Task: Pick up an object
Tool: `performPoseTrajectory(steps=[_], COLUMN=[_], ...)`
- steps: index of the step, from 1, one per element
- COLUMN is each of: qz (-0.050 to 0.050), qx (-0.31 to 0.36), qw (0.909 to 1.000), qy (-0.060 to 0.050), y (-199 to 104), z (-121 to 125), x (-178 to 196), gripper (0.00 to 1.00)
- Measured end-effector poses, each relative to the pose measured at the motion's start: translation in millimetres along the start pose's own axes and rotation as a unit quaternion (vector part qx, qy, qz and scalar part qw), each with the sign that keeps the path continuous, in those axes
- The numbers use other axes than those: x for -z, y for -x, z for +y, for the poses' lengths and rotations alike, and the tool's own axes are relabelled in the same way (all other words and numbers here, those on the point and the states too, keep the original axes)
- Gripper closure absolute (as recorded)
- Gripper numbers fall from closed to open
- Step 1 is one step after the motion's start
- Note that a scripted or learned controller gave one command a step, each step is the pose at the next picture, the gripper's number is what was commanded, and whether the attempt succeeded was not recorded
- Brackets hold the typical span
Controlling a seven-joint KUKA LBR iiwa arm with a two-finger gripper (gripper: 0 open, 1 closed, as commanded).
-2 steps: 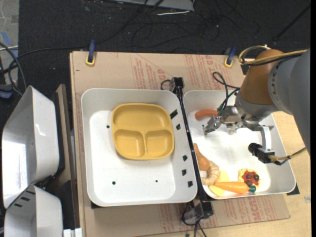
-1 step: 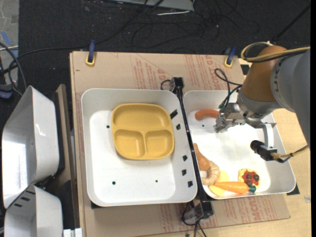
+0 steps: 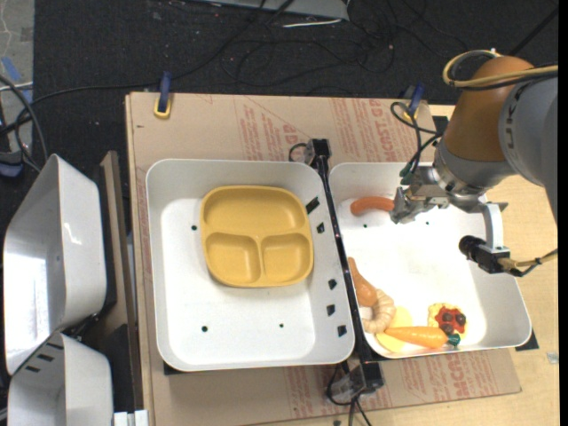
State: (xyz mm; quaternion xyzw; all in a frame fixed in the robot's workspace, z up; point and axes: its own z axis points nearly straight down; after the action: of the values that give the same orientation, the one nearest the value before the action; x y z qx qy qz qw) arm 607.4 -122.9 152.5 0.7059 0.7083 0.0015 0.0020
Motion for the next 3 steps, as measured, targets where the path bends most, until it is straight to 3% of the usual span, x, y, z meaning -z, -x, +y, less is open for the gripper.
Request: performPoseTrajectory(steps=[1, 3], qz=[0.0, 0.001], qx=[0.0, 0.001], qw=[1.0, 1.0], qy=[0.0, -0.004], y=[0.0, -95.2], z=[1.3, -39.3], x=[53.0, 59.9], gripper=[1.0, 1.0])
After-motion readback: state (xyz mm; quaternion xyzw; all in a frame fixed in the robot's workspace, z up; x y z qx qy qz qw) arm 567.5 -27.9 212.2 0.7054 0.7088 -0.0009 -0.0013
